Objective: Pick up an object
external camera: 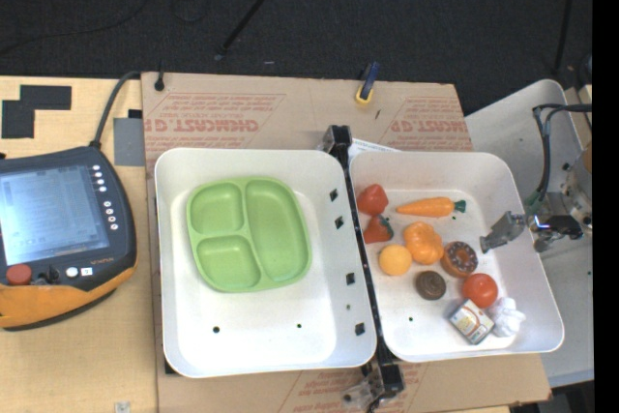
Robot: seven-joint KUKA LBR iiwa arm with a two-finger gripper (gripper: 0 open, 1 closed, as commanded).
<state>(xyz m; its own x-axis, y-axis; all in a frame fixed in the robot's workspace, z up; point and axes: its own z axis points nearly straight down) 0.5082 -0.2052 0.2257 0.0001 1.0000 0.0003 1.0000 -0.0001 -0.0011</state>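
Observation:
The right white bin (522, 179) holds several toy foods: a carrot (426, 206), a red fruit (372, 199), a small red piece (376, 229), an orange pepper (423, 242), an orange ball (394, 260), a sprinkled doughnut (459, 257), a brown round piece (430, 284), a red tomato (480, 289), a small labelled can (470, 322) and a white crumpled item (508, 316). My gripper (527, 227) hangs over the bin's right rim, right of the doughnut and above the tomato. Nothing is seen in its grasp.
The left white bin (179, 324) carries a green three-compartment plate (248, 235). A teach pendant (58, 232) lies on the bench at far left. A black divider strip (353, 247) runs between the bins. Cables hang at the right edge.

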